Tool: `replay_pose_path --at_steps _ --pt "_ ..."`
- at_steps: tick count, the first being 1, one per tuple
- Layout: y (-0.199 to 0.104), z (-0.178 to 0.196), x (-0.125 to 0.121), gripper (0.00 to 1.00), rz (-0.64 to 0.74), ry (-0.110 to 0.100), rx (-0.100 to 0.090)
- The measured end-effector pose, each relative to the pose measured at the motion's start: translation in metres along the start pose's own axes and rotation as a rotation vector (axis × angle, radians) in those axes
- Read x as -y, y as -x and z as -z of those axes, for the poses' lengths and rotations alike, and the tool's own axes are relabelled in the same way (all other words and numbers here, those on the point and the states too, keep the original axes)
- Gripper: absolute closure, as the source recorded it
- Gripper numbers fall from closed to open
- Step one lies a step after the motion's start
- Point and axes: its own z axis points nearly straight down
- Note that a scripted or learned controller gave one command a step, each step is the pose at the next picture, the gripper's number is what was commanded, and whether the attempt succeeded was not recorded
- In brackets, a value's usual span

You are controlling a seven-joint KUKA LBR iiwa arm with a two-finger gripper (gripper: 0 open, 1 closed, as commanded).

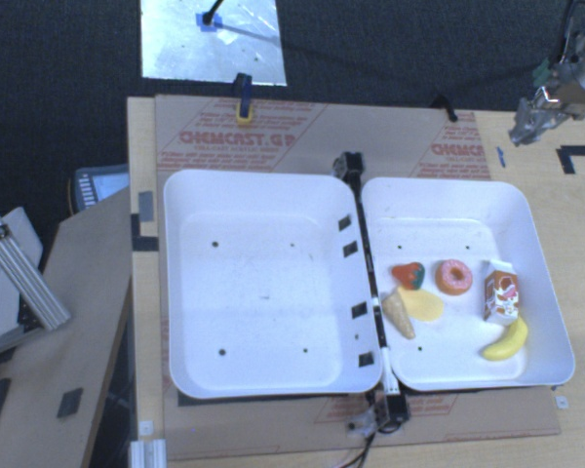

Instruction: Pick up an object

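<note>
The right bin (pixel 526 217) holds several toy foods. A red strawberry (pixel 409 275) lies beside a pink-frosted donut (pixel 454 277). Below them a beige cone-shaped piece (pixel 399 314) touches a pale yellow slice (pixel 424 305). A small red and white carton (pixel 500 294) stands near the right wall, with a yellow banana (pixel 506 340) just under it. My gripper (pixel 528 125) hangs at the upper right, above the bench and beyond the right bin's far corner, well apart from all the objects.
The left bin (pixel 190 198) sits beside the right one, joined by a black clipped divider (pixel 363 261). A silvery sheet (pixel 213 25) lies on the dark floor at the top. A metal rail (pixel 19 266) slants at the left edge.
</note>
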Motion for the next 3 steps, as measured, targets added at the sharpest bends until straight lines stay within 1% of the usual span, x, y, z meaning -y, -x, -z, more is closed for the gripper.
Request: replay_pose_path --at_steps 3 --pt "0.000 0.034 -0.003 1.00 0.014 0.012 0.007"
